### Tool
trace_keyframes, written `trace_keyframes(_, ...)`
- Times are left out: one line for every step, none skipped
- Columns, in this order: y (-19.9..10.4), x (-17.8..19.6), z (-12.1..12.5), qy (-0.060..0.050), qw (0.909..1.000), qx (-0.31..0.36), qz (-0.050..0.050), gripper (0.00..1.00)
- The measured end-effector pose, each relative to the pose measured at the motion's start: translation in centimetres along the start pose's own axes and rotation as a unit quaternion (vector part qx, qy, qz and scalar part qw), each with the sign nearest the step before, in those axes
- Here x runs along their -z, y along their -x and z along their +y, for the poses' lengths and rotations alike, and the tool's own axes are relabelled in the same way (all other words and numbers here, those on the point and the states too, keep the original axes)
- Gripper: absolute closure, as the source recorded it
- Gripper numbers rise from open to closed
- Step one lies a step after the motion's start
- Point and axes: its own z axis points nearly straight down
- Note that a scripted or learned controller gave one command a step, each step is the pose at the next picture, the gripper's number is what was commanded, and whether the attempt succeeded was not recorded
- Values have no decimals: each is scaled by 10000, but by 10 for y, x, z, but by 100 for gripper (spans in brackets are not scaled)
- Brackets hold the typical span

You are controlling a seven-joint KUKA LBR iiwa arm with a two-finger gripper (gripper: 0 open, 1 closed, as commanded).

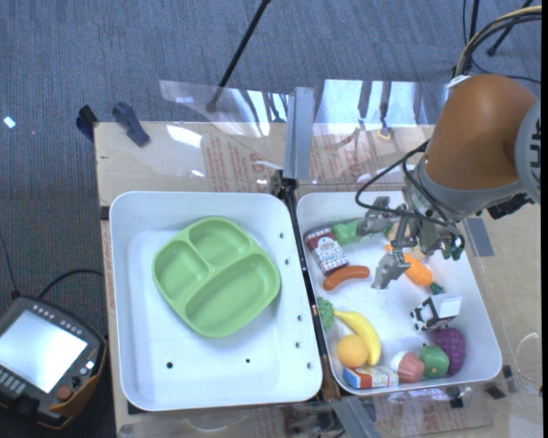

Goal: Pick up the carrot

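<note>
The orange band (479, 130) sits highest. Pincer (397, 267), spread and empty, hovers at the carrot's (418, 271) nine o'clock; centre over it before closing.

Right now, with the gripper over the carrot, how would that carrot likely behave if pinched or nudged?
The carrot looks like smooth moulded toy plastic, so probably stiff, light and a bit slippery. Its rounded, tapered body may roll or pivot on the right bin's flat floor. The gripper sits at its end, so an off-centre pinch might squirt it aside.
</note>
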Motion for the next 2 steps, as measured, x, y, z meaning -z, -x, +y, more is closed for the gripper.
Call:
trace_keyframes(51, -97, -73, -13, 10000, 8, -45, 0)
trace_keyframes(7, -116, -121, 1, 9968, 803, -5, 0)
